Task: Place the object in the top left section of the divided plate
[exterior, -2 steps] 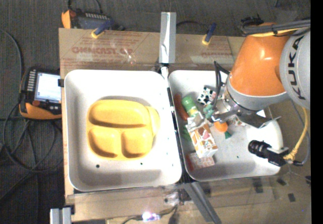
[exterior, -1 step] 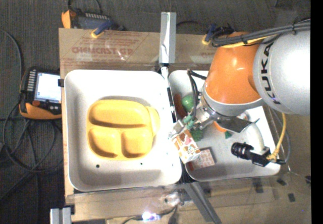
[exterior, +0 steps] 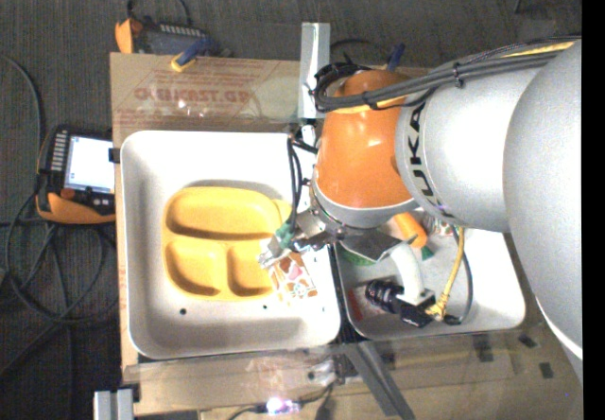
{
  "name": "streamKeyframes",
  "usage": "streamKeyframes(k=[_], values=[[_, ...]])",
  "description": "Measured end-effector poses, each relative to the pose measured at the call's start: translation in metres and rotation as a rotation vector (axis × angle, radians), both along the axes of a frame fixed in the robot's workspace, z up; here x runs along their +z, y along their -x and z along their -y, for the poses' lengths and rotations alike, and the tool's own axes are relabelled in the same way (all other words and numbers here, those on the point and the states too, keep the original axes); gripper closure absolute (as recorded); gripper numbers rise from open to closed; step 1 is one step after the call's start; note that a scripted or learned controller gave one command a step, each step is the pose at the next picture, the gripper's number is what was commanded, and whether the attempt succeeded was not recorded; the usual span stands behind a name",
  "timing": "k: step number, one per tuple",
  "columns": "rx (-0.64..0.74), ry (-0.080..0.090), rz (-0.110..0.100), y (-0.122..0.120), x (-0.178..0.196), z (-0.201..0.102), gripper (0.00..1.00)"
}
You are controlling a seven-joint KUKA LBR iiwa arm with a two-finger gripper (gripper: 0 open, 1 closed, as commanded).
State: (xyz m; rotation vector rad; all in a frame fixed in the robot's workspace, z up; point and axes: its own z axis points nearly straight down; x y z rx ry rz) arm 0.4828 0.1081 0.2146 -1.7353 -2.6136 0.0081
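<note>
Over the yellow divided plate's [exterior: 222,238] right edge, the gripper [exterior: 285,248] seemingly grasps a small colourful object [exterior: 295,276]; carrying underway, next shift toward the top-left section

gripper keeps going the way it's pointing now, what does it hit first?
Probably the yellow divided plate. The gripper points toward the view's left, at the plate's right edge, with a small colourful object just beside it. Depth is unclear from one slanted view, so it could pass above the rim.
</note>
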Motion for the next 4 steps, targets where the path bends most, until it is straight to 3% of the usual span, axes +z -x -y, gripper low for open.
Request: streamKeyframes(k=[1, 2, 3, 4], values=[[0.0, 0.0, 0.0, 0.0, 0.0, 0.0, 0.0], [0.0, 0.001, -0.006, 0.0, 0.007, 0.0, 1.0], [0.197, -0.009, 0.022, -0.006, -0.122, -0.003, 1.0], [0.272, 0.0, 0.004, -0.041, 0.089, 0.053, 1.0]])
